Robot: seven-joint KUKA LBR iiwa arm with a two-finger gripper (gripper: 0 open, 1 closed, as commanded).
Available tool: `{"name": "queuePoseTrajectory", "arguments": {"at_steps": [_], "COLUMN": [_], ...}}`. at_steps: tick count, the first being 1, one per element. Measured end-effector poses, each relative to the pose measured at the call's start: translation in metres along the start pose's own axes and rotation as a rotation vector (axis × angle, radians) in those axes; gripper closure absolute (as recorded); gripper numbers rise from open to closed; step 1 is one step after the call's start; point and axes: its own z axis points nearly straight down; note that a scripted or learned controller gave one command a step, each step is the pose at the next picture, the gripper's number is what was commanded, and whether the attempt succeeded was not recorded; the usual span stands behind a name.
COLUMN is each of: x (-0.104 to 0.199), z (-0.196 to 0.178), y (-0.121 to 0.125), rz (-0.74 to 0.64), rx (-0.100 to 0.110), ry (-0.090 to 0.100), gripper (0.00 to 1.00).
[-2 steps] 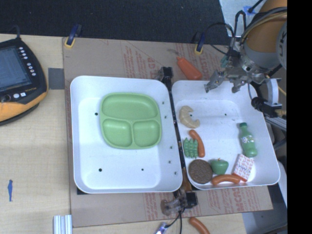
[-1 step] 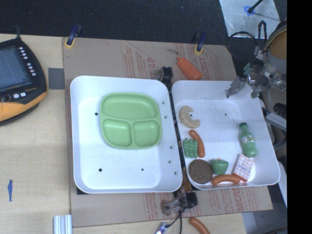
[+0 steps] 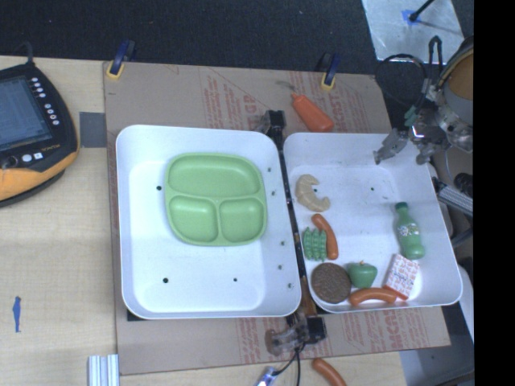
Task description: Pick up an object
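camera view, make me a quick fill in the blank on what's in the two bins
1. The green divided plate lies in the ____ bin.
2. The bottle in the right bin is ____ in colour.
3. The gripper is over the right bin's ____ right corner.
4. The round brown cookie lies beside a green ____.

Missing words: left; green; top; pepper

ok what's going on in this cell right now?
The KUKA arm's gripper hovers over the far right corner of the right bin with nothing between its fingers. The toy food lies untouched in that bin: a green bottle, a sausage, a brown patty and more. The left bin holds a green divided plate. No pick has been made yet.
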Motion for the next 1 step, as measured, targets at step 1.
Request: {"name": "queuePoseTrajectory", "arguments": {"at_steps": [1], "x": [-0.0001], "z": [-0.0027], "y": [0.0070], "rz": [-0.002], "rx": [-0.004], "ry": [-0.001], "gripper": [0.00]}}
